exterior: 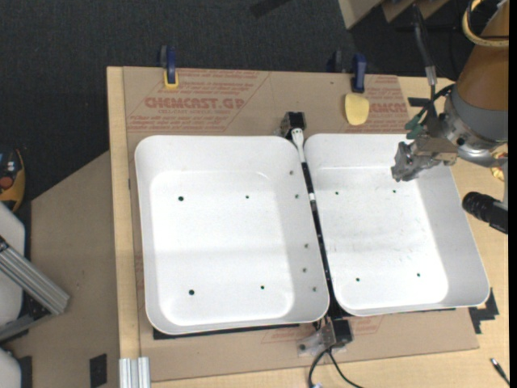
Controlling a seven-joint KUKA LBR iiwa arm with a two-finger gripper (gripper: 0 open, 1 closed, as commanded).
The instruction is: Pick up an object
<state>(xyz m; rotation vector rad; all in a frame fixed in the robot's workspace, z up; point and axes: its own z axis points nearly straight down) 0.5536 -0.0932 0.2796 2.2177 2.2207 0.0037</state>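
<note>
My gripper (406,166) hangs over the far right part of the right white bin (388,253), near its back rim. The arm's orange band (485,75) and grey wrist reach in from the upper right. A small pale yellow object (356,108) lies on the cardboard bench top just behind the right bin, to the left of the gripper and outside both bins. The left white bin (218,241) lies beside the right one, far from the gripper.
Two blue clamps (170,59) (358,69) hold the cardboard sheet at its back edge. A black divider strip (311,208) runs between the bins. Metal framing (32,285) sits off the bench at the left.
</note>
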